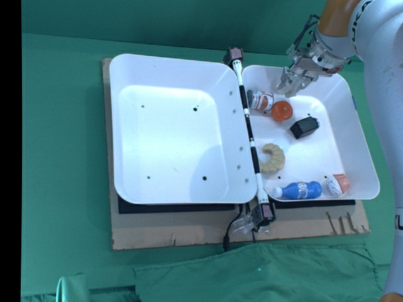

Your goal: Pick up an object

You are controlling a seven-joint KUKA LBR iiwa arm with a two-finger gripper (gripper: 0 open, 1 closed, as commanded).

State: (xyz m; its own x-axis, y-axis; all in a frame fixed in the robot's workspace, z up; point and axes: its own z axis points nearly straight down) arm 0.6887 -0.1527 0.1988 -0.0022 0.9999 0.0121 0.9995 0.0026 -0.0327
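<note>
My gripper (291, 88) hangs over the far part of the right bin (352, 106), fingers pointing down and spread, nothing between them. Just below and left of it lies a small can with a red and white label (260, 99). An orange-red tomato (281, 111) sits beside the can. A black box-like object (304, 127) lies to the right of the tomato. A tan croissant (273, 158) rests near the bin's left wall. A blue bottle (297, 190) and a white and orange piece (338, 184) lie along the near edge.
The left bin (170, 131) has only small dark specks on its floor. A black and white divider rod (247, 128) runs between the bins. Both bins stand on a cardboard sheet (182, 234) on green cloth.
</note>
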